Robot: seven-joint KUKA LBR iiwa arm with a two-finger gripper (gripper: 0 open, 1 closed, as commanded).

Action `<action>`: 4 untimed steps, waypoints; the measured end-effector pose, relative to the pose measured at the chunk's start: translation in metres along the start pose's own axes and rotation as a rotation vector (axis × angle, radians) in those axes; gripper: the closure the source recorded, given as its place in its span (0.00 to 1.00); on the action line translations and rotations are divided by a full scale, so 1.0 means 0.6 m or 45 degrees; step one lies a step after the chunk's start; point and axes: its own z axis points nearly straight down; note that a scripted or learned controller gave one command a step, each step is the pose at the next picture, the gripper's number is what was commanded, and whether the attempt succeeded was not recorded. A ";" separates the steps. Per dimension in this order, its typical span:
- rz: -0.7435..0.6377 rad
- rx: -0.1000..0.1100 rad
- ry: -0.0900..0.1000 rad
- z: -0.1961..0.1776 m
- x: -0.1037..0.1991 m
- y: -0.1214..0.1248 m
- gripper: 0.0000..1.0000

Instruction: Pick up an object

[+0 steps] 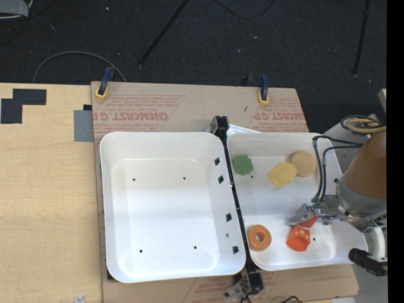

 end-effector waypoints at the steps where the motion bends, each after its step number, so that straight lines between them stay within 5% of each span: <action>1: -0.002 -0.002 -0.001 -0.018 0.000 0.002 1.00; 2: -0.012 -0.006 0.001 -0.107 0.146 -0.004 1.00; 3: -0.002 0.000 0.000 -0.121 0.140 -0.007 1.00; 4: -0.008 -0.013 0.000 -0.351 0.215 0.059 1.00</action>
